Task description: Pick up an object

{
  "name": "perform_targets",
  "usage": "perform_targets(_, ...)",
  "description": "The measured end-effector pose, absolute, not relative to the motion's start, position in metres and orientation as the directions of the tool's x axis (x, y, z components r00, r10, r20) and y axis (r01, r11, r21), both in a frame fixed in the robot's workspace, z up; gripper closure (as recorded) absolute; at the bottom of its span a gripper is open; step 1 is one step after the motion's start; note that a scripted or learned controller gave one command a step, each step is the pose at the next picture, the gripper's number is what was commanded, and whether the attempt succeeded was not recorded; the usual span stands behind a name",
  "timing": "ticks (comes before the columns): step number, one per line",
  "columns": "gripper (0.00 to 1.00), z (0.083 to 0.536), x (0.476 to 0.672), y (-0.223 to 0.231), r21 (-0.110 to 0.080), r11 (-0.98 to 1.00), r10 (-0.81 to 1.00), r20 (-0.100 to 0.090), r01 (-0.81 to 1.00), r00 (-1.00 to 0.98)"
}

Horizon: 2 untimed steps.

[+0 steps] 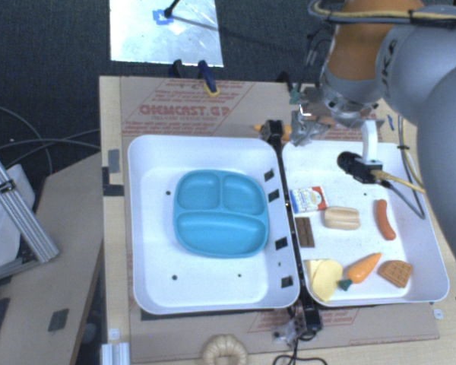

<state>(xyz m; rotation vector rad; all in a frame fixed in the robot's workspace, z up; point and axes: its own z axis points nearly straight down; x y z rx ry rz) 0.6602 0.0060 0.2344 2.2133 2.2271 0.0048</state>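
We see the grey arm with its orange band reaching in over the far edge of the right white bin [433, 280]. Its gripper [308, 131] hangs above the bin's far left corner; whether it is spread or pressed together we cannot tell. Nothing is visibly between them. Lying in that bin: a tan bread roll [341, 218], red sausage [384, 219], orange carrot [361, 268], waffle square [396, 273], yellow cheese wedge [324, 277], brown chocolate bar [305, 231]. The left white bin [148, 280] holds a blue divided plastic tray [219, 212].
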Motion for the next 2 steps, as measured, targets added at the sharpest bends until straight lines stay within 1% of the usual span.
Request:
perform_targets(1,1.0,0.218,0.6542,0.0035,0.002,0.002,1.0,-0.001,1.0,-0.002)
perform_targets(2,1.0,0.2152,0.6589,0.0113,0.003,0.005,1.0,-0.001,1.0,-0.005)
